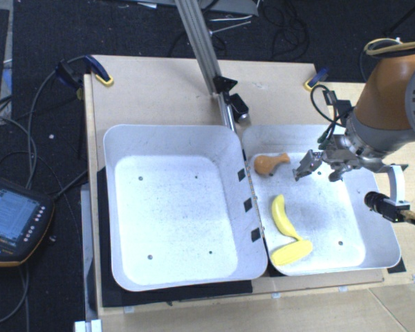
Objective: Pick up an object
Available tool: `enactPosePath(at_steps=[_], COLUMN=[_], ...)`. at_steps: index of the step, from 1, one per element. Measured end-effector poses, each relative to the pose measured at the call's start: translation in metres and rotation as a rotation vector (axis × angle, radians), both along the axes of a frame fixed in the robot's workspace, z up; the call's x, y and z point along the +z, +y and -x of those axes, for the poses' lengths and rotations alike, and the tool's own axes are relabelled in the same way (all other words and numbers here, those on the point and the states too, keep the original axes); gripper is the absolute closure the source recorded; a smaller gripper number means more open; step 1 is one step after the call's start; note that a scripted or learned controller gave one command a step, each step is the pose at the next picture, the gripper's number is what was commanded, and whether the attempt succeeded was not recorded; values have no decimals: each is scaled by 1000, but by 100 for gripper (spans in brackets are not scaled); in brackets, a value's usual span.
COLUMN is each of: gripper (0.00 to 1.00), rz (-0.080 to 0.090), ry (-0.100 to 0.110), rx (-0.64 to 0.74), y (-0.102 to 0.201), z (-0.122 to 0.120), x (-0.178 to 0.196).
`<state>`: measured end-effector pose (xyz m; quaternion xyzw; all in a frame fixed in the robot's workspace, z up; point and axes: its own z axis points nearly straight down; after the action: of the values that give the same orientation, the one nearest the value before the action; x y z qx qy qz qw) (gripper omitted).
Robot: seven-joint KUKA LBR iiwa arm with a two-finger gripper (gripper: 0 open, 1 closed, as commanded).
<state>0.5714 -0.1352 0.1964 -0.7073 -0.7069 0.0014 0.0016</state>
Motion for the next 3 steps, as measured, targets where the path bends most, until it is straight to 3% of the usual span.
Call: enactPosePath(at_steps=[1, 2, 3], gripper=[0, 0, 100], rz=[0, 0, 0], ry=[1, -1, -4], rx=[1, 1, 0], y=[0, 1, 0], z=[1, 2, 1], x=[-63, -103, -91])
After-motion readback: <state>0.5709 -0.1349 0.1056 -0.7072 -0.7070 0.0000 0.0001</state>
